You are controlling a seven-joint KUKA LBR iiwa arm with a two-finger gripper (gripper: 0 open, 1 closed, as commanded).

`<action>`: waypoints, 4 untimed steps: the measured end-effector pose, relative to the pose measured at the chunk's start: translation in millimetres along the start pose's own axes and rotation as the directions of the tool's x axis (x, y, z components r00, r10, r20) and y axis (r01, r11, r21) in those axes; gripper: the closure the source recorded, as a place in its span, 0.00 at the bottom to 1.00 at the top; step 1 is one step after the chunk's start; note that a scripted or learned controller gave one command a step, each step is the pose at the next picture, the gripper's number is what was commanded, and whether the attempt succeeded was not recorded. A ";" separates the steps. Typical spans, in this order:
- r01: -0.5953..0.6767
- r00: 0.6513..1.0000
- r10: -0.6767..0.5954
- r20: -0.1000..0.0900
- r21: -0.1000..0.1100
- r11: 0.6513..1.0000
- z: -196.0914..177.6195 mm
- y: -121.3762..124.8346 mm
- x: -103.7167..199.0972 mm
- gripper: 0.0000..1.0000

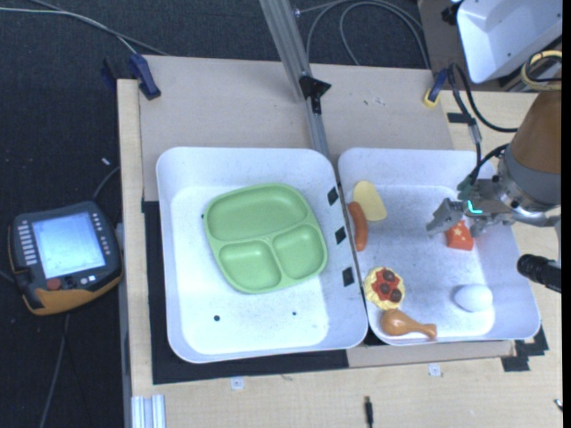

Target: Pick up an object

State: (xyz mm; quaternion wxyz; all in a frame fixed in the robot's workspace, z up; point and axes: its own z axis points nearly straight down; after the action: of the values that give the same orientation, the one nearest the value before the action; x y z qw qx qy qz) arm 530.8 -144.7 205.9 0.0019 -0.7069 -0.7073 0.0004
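A hand-held controller (62, 255) with a lit screen was seen far to the left of the green plate (265, 236); the writing on its screen was too small to be read. The green plate, split into three parts, was laid in the left bin (178, 239). No labels or brand names could be made out on anything.

To the right of the green plate, in the right bin (419, 163), a yellow chip (370, 201) and a red hot dog (359, 225) were found by the bin's left wall. Lower down, a small pizza (384, 286) and a chicken leg (408, 325) were placed. Further right, a white egg (472, 298) was seen.

The gripper (457, 218) was held over a small orange-red thing (459, 236), which was partly hidden by it. Whether the thing was grasped could not be told.
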 end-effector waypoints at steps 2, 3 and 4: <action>0.000 1.000 0.000 -0.001 0.004 1.000 49.6 -6.0 9.1 0.00; -0.001 1.000 0.001 -0.001 0.004 1.000 92.9 -10.8 9.3 0.00; 0.000 1.000 0.000 0.000 -0.003 1.000 120.2 -9.7 9.9 0.00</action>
State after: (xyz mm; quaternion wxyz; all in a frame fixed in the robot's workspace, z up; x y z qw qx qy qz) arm 520.7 -134.5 85.7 0.0008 -0.7070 -0.7072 -0.0007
